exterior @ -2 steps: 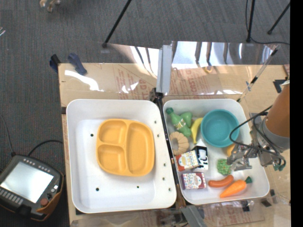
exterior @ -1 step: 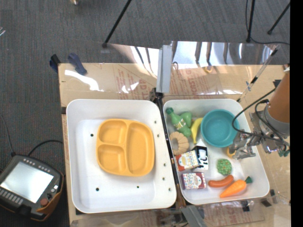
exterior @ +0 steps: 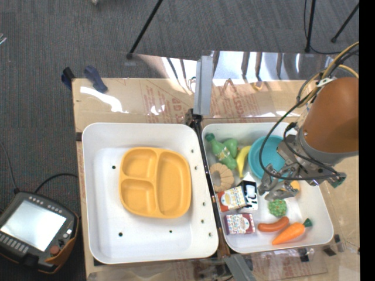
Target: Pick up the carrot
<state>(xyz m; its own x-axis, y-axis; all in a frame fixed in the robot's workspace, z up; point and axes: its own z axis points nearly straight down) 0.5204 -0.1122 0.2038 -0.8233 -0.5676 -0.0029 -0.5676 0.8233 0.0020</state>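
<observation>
Below the gripper (exterior: 280,188), carrot (exterior: 291,232) lies ungrasped

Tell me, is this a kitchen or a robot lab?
Probably a robot lab: a robot arm reaches over a white bin of toy food like a carrot, and a control tablet lies on the carpet.

The arm's wrist covers part of the teal bowl (exterior: 262,157), and the labels on the two small cartons (exterior: 233,198) are too small to read.
</observation>
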